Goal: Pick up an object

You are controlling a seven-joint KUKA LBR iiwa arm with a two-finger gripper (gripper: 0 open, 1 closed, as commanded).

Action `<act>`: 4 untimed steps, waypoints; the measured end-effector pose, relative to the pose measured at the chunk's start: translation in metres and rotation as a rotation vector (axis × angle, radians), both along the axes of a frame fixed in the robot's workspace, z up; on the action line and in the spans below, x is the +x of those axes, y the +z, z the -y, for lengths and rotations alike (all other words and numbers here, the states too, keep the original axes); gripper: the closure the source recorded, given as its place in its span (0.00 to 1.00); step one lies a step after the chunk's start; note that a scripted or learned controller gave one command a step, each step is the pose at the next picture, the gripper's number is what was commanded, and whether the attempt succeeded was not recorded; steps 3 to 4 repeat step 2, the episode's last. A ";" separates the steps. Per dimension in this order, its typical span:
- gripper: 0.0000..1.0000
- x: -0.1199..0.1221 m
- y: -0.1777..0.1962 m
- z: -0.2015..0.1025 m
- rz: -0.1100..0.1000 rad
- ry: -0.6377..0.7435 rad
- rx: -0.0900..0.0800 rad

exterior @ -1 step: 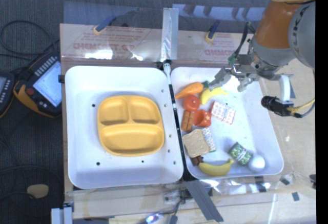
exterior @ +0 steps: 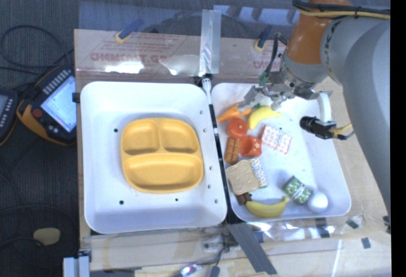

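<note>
The tool [exterior: 269,93] hovers at twelve o'clock of the right bin [exterior: 333,168], above a banana [exterior: 261,116]. I can't tell its grip; nothing looks lifted yet.

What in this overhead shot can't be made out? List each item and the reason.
- Gripper: open or shut is unreadable; too small and cluttered against the toys.
- Upper banana: its top end sits under the gripper.
- Orange piece by the divider: too blurred to identify.
- Pendant screen: text too small.
</note>
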State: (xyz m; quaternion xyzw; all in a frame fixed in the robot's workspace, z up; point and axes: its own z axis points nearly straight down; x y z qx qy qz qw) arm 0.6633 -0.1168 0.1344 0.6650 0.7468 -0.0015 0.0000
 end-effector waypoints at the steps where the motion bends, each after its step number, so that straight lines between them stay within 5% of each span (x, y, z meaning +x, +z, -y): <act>1: 0.00 0.003 -0.027 -0.015 0.039 0.045 -0.008; 4: 0.00 0.011 -0.033 -0.019 0.026 0.063 0.000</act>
